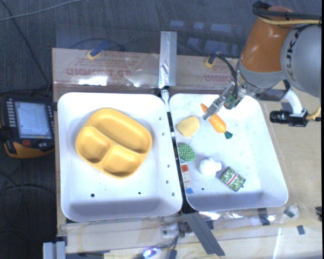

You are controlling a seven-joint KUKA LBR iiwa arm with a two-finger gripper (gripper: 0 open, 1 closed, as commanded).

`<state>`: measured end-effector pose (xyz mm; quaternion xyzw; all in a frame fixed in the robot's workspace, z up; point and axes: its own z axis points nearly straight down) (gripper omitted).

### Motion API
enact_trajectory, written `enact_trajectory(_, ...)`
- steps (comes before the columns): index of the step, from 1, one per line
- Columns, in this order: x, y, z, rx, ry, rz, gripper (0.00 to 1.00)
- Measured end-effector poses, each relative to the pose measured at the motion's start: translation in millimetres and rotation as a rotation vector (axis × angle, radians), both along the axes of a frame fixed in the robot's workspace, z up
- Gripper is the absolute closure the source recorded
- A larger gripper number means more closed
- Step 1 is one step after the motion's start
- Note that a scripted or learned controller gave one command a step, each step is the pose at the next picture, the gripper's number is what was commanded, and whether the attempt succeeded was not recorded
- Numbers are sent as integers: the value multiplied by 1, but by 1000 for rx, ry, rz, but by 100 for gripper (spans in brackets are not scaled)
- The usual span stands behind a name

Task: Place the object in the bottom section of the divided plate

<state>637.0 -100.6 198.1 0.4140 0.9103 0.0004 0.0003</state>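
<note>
A yellow divided plate (pixel 114 141) lies in the left bin (pixel 70 198), with its three sections bare. In the right bin (pixel 270 188) an orange toy carrot (pixel 220 125) with a green tip lies near the back. My gripper (pixel 216 111) reaches down from the arm at the right and sits directly over the carrot's upper end, touching or nearly touching it. Whether the carrot is gripped cannot be made out.
Also in the right bin are a pale yellow lump (pixel 188 125), a green dotted ball (pixel 186 152), a white lump (pixel 209 167) and a green packet (pixel 233 179). A small red and blue piece (pixel 186 178) lies by the ridge between the bins. A handheld pendant (pixel 26 124) lies left of the bench.
</note>
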Motion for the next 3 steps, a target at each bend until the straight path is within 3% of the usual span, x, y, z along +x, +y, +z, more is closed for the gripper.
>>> enact_trajectory(1, -21, -19, -6, -2, 1, 24, 100)
enact_trajectory(2, -20, -6, -39, -1, 2, 8, 100)
enact_trajectory(3, -6, 101, -15, -1, 2, -230, 100)
